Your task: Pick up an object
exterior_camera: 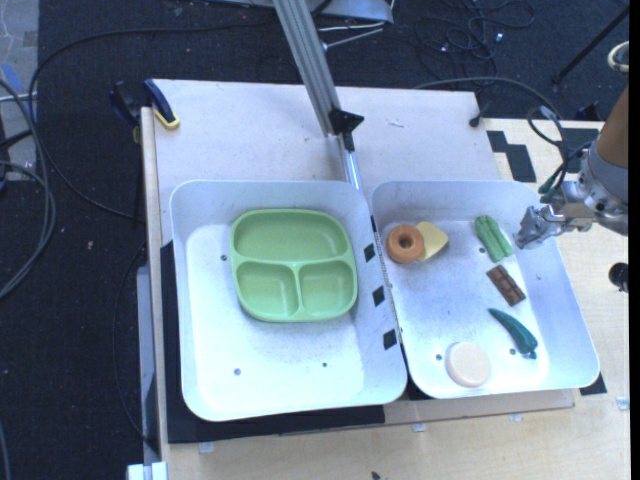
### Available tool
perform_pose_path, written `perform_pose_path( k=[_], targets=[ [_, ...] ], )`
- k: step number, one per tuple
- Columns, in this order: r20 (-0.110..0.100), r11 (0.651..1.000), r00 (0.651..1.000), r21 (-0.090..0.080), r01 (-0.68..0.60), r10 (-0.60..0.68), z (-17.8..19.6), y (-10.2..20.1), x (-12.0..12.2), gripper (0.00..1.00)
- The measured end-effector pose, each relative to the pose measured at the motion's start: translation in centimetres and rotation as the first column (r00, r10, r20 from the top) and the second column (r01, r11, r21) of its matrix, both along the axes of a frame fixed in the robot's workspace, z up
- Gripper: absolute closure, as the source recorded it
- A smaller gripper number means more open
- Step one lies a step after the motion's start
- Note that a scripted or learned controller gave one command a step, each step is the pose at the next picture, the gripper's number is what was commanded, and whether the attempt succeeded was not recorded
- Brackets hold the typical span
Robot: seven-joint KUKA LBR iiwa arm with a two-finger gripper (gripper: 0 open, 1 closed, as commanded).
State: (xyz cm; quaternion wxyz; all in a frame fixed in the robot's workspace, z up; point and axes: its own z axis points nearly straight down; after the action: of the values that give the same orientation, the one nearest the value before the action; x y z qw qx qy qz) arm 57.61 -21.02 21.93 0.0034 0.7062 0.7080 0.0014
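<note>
Now, claw [530, 230]: right edge of frame, over right bin [570, 298]; grip state unclear.
Green stick [492, 237]: just beside claw.

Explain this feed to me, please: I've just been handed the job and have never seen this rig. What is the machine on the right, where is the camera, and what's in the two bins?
The one camera is fixed above the bench and looks down at a slant. The grey machine entering from the right is a robot arm; its gripper hangs over the right bin's upper right part, with nothing visibly between its fingers. The left bin holds a green divided tray. In the right bin lie a brown doughnut touching a yellow piece, a green ridged item, a small brown bar, a teal curved item and a cream round disc.
</note>
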Motion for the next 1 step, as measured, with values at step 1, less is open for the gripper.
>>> perform_pose_path(
  k=[1],
  targets=[
    [-0.007,1.0,1.0,0.005,-0.005,0.005,-0.63,6.06,0.12,1.0]
  ],
)
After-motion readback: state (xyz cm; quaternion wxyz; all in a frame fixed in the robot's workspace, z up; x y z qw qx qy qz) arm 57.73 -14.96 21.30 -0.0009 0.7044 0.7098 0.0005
